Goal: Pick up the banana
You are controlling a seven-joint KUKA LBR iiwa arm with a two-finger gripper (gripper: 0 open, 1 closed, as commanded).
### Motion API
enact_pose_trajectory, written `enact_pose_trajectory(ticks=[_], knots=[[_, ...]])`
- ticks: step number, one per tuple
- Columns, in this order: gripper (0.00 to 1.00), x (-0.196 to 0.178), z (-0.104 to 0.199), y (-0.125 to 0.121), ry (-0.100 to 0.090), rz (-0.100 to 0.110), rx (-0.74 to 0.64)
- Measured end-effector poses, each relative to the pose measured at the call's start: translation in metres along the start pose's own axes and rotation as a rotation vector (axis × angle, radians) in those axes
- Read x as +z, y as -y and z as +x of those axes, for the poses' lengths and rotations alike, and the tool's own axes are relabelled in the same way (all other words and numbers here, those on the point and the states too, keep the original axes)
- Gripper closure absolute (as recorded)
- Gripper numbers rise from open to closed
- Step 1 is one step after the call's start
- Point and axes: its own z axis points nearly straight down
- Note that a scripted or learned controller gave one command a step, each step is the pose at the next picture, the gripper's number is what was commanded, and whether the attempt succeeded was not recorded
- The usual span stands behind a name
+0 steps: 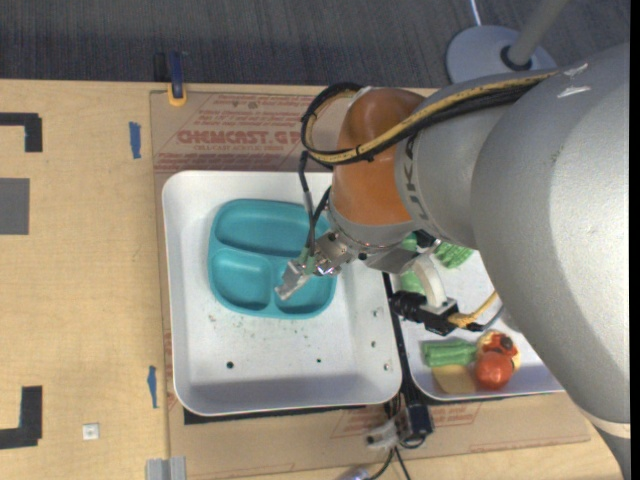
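My gripper (298,278) hangs low over the right side of a teal divided dish (250,253) in the left white bin (190,298). Nothing shows in its grip. A pale yellow piece (452,378), which may be the banana, lies at the front of the right bin (530,383), just below a green item (447,352). My arm covers most of that bin. The gripper is well to the left of the yellow piece, across the wall between the bins.
A red tomato-like thing (493,369) lies beside the yellow piece, with a small orange-red item (498,344) just behind it. Another green item (453,256) peeks out under my wrist. Dark specks dot the left bin's floor (270,353).
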Motion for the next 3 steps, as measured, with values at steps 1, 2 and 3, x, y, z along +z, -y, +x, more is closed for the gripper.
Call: enact_pose_trajectory(ticks=[1, 2, 3], knots=[[0.00, 0.052, 0.030, 0.038, 0.008, -0.014, -0.389], [0.00, 0.054, 0.036, -0.028, -0.022, 0.045, -0.534], [0.00, 0.053, 0.066, -0.031, 0.003, 0.017, -0.815]])
